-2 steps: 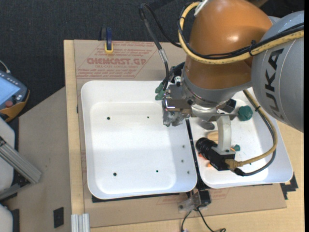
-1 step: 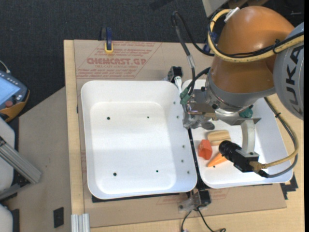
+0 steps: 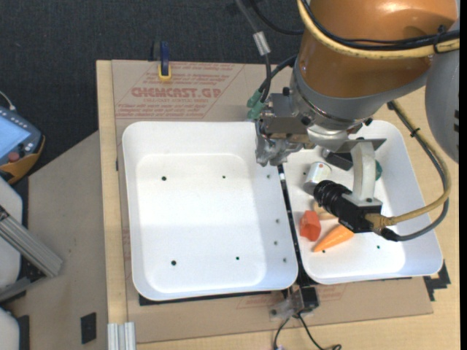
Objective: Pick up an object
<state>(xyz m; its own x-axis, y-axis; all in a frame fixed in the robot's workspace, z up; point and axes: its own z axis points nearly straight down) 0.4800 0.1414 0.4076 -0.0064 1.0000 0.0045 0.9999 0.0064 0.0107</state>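
**Step in hand.** Approach stage; nothing has been picked up. The tool [image 3: 271,154] hangs low over the seam where the left bin [image 3: 195,228] meets the right bin [image 3: 410,199], at the far end of that seam. The bulk of the arm [image 3: 372,42] covers it from above. Whether it is released or clenched cannot be told, and nothing can be seen held in it.

**Task items.** All candidates lie in the right bin.
- A small red block [image 3: 311,225] sits near the seam.
- An orange cone [image 3: 333,240] lies just beside the block on its nearer side, narrow end pointing towards the seam.
- A small white piece [image 3: 317,172] lies further back, partly covered by the wrist hardware.

The left bin holds no loose item that I can make out.

**Next move, in my judgement.** The tool stands over the bin rims, not over any item. It needs to shift into the right bin, centre over one chosen piece, then go down and close. The block and cone lie close together, so a poorly centred descent risks nudging one while taking the other.

**Writing.** The brown board [image 3: 109,159] under the bins bears red print reading "CHEMCAST G.P". The smaller lines beneath are too fine to read. A blue clamp [image 3: 163,58] grips the board's far edge.
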